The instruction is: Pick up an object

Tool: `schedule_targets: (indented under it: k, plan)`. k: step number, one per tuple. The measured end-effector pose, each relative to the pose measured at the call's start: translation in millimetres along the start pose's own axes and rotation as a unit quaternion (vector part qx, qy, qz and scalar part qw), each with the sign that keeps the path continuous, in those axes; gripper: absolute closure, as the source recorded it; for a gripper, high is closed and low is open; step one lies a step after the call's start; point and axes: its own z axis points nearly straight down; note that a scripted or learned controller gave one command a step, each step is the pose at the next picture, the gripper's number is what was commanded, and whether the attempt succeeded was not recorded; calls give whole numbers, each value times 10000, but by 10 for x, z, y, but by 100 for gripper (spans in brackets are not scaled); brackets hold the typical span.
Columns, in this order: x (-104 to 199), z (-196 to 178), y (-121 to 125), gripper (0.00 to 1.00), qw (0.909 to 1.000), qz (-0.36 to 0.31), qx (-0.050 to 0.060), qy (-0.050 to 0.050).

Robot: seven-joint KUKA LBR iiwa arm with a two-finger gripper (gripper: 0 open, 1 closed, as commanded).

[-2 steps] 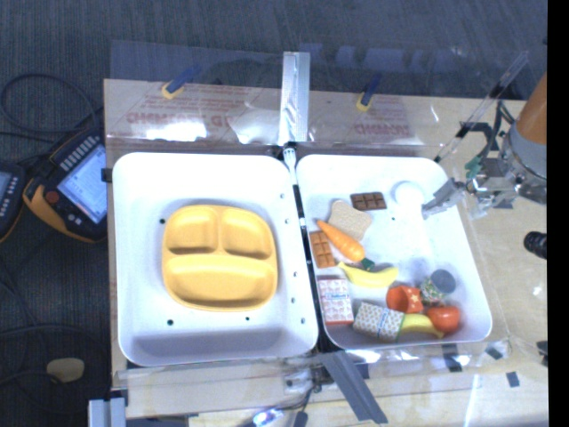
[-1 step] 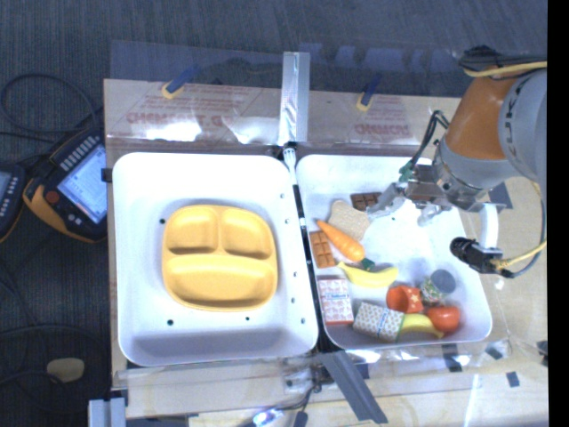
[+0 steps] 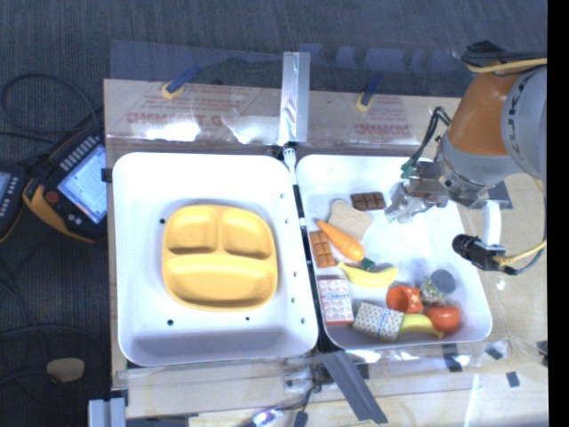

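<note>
Where the right bin (image 3: 480, 327) meets its near wall, the objects crowd together and overlap: a patterned box (image 3: 380, 320), a red tomato (image 3: 404, 298) and a second red piece (image 3: 444, 317) partly cover a yellow item (image 3: 418, 325) whose shape is hard to make out, and a small grey round thing (image 3: 437, 283) behind them is too blurred to name. Left of these lies a red-and-white carton (image 3: 334, 299) against the dividing wall. A little farther back, a banana (image 3: 373, 274), a carrot (image 3: 342, 240) and a brown waffle piece (image 3: 322, 249) touch or overlap, with a bread slice (image 3: 351, 219) partly under the carrot. The left bin (image 3: 133, 327) holds a yellow divided tray (image 3: 220, 256) with open white floor all round it. Farther still, a chocolate bar (image 3: 367, 201) lies alone, just left of the gripper (image 3: 411, 205), which hangs over bare floor in the right bin's far part; whether it is open or closed cannot be told, and nothing shows in its grasp. The arm (image 3: 484, 123) is cut off at the right edge.
</note>
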Motion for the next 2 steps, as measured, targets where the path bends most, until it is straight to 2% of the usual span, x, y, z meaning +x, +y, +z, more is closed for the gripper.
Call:
schedule_targets:
  k: [1, 2]
  plan:
    - [0, 1, 0, 0, 10000, 1, 0, 0]
    - [-81, 875, -368, 0, 9995, -312, -70, -12]
